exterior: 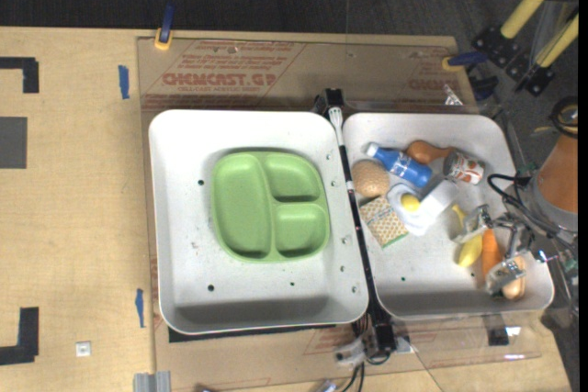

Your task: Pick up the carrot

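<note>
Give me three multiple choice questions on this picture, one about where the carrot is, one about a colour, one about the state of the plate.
1. Where does the carrot lie?
A. on the plate
B. in the right bin, near its right edge
C. on the bench

2. What colour is the plate?
A. green
B. red
C. blue

3. What is in the plate's compartments?
A. nothing
B. the carrot
C. the bottle

Answers: 1 B, it lies beside the banana in the right bin. 2 A, the plate in the left bin is light green. 3 A, all three compartments show bare green.
</note>
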{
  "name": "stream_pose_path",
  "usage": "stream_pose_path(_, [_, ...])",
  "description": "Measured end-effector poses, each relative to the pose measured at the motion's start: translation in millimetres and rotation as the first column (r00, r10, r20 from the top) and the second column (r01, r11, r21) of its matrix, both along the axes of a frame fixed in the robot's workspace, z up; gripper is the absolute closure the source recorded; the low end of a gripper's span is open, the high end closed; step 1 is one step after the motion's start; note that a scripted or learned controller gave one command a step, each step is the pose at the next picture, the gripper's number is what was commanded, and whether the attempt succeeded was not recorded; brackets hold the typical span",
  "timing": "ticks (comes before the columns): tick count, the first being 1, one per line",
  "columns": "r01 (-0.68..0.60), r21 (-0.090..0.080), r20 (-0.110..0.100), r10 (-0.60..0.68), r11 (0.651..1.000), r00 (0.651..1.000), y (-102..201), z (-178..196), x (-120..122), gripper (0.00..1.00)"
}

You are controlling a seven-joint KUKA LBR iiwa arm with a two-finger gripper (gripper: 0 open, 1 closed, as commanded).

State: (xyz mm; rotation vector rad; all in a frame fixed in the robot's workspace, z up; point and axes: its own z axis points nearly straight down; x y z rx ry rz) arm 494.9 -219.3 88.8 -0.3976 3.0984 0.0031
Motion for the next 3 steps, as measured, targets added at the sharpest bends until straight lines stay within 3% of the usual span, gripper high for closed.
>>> stream_pose_path(1, [0.009, -0.002, 0.021, -0.009, 1.0, 1.0, -0.2, 13.0, 5.3, 1.0])
stream_pose_path(2, [0.009, -0.001, 0.02, -0.009, 1.0, 1.0, 0.2, 12.6, 5.1, 0.0])
stream_pose_path(3, [0.016, -0.001, 0.033, -0.016, 1.0, 0.999, 0.3, 24.1, 8.0, 1.0])
